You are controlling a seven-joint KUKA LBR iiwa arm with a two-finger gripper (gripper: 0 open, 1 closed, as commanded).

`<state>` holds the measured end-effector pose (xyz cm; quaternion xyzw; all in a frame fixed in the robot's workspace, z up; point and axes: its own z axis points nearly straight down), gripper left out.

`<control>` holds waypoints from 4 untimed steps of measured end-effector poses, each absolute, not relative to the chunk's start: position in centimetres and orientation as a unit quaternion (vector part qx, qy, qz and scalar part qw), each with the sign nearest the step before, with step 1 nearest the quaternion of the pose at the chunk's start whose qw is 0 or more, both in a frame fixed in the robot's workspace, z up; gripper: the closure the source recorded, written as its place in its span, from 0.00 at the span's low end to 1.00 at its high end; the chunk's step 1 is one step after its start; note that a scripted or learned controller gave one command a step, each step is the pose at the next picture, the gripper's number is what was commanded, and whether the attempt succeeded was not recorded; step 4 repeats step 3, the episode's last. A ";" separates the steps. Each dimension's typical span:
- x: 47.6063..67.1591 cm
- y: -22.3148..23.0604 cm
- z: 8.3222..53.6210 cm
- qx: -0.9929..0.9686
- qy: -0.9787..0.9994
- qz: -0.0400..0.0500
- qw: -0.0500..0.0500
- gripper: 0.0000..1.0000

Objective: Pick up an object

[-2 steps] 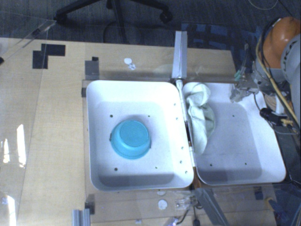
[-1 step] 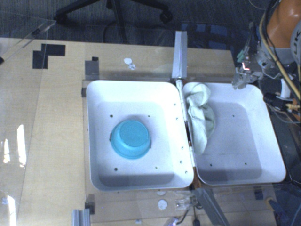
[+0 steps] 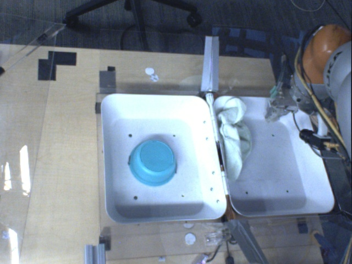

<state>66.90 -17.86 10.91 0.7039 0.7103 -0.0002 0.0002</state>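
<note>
Grey arm (image 3: pixel 338 73) with orange band (image 3: pixel 324 45), black cables (image 3: pixel 313 136).

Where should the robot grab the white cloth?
Probably from straight above, at the bunched top end of the white cloth. The folds stand up there, giving something to pinch. Lower down it lies flatter against the bin wall, leaving little room beside it.

1. The blue bowl (image 3: pixel 153 162) looks like smooth plastic with a soft shine.
2. The white cloth (image 3: pixel 233 135) looks soft and wrinkly.
3. Both white bins (image 3: pixel 113 147) look like smooth, matt plastic.
4. The table (image 3: pixel 60 147) looks like pale wood under a shiny clear sheet.
</note>
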 end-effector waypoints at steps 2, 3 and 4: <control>67.0 -18.2 16.3 0.684 0.730 0.000 0.001 1.00; 67.0 -17.0 32.1 0.716 0.699 0.001 0.002 1.00; 67.0 -17.0 32.1 0.716 0.699 0.001 0.002 1.00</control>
